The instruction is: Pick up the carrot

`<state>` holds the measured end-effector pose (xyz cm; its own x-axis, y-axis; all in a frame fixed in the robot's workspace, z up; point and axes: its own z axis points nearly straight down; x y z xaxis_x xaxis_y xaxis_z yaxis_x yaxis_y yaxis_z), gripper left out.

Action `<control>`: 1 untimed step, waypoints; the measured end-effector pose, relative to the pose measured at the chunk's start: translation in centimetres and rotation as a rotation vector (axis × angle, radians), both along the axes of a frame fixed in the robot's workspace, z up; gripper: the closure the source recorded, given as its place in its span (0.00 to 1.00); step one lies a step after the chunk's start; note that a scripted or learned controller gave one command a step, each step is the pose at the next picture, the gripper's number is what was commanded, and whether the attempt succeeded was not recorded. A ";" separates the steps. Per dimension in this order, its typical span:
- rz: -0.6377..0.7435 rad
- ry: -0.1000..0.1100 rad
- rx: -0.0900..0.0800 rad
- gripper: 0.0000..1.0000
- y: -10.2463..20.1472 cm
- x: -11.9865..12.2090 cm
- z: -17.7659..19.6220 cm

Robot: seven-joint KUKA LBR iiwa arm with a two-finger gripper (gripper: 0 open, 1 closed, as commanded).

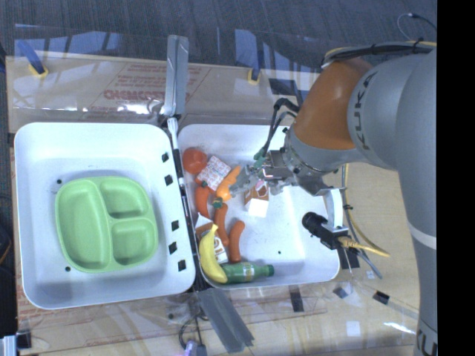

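The carrot (230, 179), orange with a small green end, lies slanted in the upper middle of the right bin (297, 269). It rests among other toy foods, between a printed packet (215, 170) and a small brown carton (258, 190). My gripper (251, 178) hangs low over the bin, just right of the carrot's upper end and close to the carton. The grey arm with its orange band (330, 110) comes down from the upper right and hides the bin's far right corner. Nothing is visibly lifted off the bin floor.
Also in the right bin are a red tomato (194, 159), two more orange pieces (204, 202) (236, 240), a banana (209, 255), a green bottle (246, 271) and a white cube (257, 207). The left bin (37, 199) holds a green divided plate (107, 224).
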<state>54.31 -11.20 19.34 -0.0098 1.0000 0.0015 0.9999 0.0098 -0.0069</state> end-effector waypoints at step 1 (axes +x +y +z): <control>-0.079 -0.001 -0.001 0.00 -0.8 -5.7 1.0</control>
